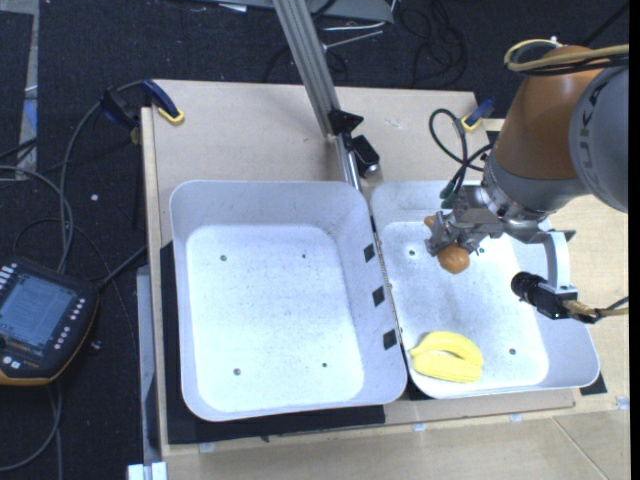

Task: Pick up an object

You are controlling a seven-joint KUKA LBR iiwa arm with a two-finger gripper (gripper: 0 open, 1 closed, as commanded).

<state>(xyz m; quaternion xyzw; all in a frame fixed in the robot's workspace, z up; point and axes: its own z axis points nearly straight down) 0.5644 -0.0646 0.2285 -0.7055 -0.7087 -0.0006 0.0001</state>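
Saw bench [250, 118] bearing two white bins. Left bin [200, 208] sat at 9 o'clock of right bin [575, 363]. Arm [560, 118] came in from 3 o'clock, orange band above wrist. Gripper [453, 240] hung over upper part of right bin, jaws pinched on small brown round object [454, 260], which showed just below fingertips; roundish, no clear long axis. Yellow banana [447, 356] lay at 6 o'clock of gripper, near front wall, long axis running 9-to-3.

Arm [560, 118] reaches in, fingers [440, 230] pointing down.
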